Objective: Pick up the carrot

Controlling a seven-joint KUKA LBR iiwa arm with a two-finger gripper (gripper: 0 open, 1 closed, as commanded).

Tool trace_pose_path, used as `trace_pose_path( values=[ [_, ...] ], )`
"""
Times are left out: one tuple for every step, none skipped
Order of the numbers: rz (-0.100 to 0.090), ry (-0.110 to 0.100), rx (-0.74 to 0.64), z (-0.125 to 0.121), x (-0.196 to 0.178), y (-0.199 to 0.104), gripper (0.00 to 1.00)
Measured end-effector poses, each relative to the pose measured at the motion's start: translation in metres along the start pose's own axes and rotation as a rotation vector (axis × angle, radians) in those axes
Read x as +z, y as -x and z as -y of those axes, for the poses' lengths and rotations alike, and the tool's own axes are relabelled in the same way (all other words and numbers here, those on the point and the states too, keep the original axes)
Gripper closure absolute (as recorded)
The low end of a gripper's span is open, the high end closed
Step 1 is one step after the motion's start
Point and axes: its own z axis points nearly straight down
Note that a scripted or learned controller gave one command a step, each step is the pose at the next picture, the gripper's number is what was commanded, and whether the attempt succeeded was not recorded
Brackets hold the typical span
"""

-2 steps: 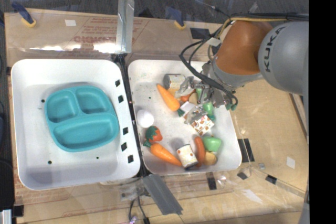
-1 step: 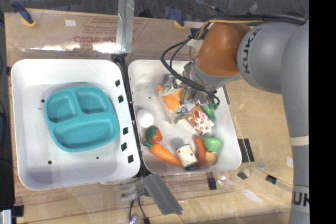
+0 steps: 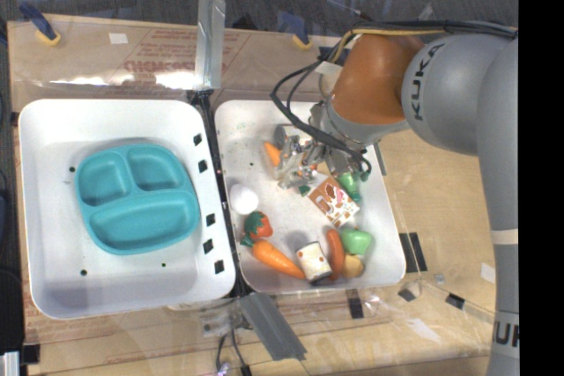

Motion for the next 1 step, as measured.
trace_pose_path(
  values=[
    [0.0, 0.0, -0.001, -0.0003, 0.0003, 0.0, 0.0]
  ],
)
